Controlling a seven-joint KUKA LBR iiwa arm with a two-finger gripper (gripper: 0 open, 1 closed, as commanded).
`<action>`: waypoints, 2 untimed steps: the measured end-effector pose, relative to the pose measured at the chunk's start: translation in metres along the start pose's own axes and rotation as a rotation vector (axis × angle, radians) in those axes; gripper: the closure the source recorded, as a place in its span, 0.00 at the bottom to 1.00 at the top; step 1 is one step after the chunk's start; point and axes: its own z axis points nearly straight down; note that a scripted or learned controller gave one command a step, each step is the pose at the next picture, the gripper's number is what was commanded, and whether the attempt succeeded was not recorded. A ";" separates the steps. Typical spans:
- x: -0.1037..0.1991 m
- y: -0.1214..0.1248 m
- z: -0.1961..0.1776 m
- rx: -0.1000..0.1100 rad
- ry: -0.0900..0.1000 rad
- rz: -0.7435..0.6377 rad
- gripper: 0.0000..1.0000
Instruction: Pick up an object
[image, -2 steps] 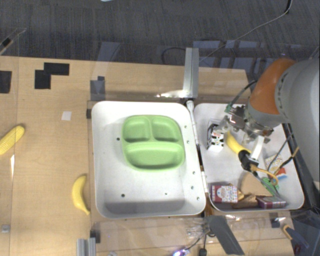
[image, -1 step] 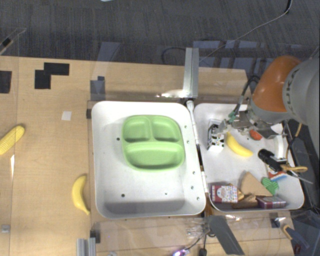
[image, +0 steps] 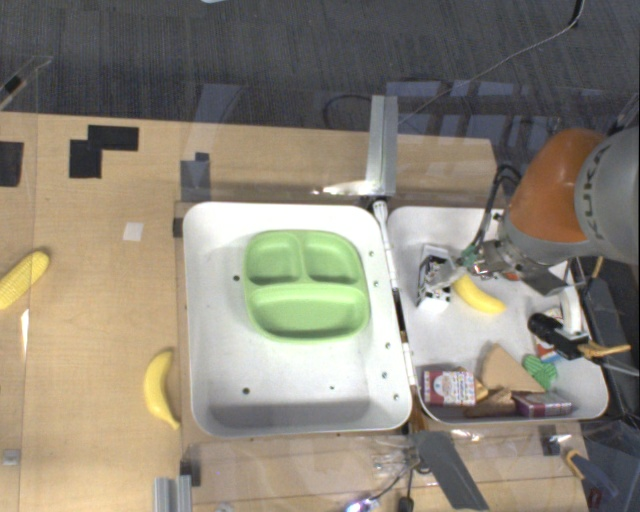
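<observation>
My gripper (image: 434, 277) hangs low over the upper left part of the right bin (image: 420, 232), with the grey arm and its orange band reaching in from the right. A small yellow banana (image: 479, 297) lies in that bin just right of the gripper, close to it; I cannot tell whether they touch. Along the bin's front edge lie a red-and-white carton (image: 447, 386), a brown cardboard piece (image: 506, 368), a green item (image: 541, 372) and a dark maroon box (image: 541, 405).
The left bin (image: 215, 400) holds a green divided plate (image: 303, 281). Outside the bins, on the wooden bench, lie a yellow banana (image: 160, 386) and a yellow corn cob (image: 20, 280) at the far left. A metal post (image: 382, 145) stands behind the bins.
</observation>
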 end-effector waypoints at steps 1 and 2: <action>0.004 0.004 -0.013 -0.003 0.008 -0.004 1.00; 0.047 0.043 -0.093 0.060 0.012 0.251 1.00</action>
